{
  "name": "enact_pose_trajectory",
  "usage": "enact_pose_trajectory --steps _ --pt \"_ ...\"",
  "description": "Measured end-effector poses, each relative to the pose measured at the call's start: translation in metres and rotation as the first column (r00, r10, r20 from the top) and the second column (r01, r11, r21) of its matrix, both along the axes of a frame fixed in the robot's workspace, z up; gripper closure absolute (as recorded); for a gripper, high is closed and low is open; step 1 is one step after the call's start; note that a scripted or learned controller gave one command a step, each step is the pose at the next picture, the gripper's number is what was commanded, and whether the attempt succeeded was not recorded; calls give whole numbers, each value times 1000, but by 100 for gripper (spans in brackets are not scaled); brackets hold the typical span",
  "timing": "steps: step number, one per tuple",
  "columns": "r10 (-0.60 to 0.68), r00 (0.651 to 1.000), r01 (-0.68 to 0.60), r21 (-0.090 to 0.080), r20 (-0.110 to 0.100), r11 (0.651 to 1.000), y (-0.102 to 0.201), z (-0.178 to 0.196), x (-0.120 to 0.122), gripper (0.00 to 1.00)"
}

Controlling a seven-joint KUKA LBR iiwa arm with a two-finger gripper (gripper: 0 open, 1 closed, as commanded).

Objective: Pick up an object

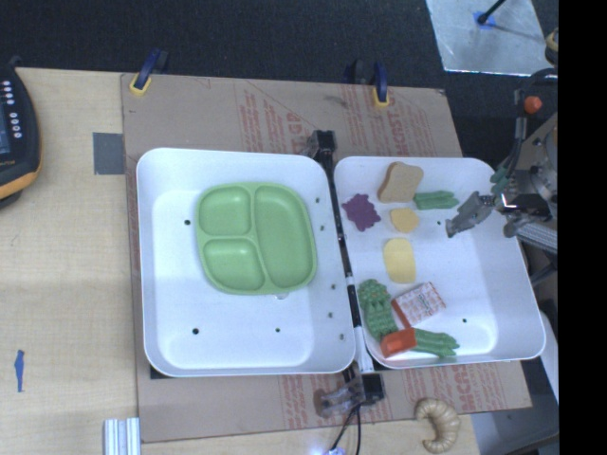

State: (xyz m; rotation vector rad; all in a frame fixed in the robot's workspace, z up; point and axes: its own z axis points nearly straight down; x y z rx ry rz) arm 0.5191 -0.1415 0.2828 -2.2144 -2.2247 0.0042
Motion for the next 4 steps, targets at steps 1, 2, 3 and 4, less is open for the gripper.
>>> enact_pose_trajectory --steps 1,2,3,4 --pt "7 1000 -7 3 -8 1000 56 -97 27 0" --pt "-6 1000 6 -4 3 1000 -40 -159 94 0" --pt "1 1000 -1 -2 6 1000 -61 -187 139 0" --pt "-4 1000 4 -6 18 1000 -73 -1 112 0"
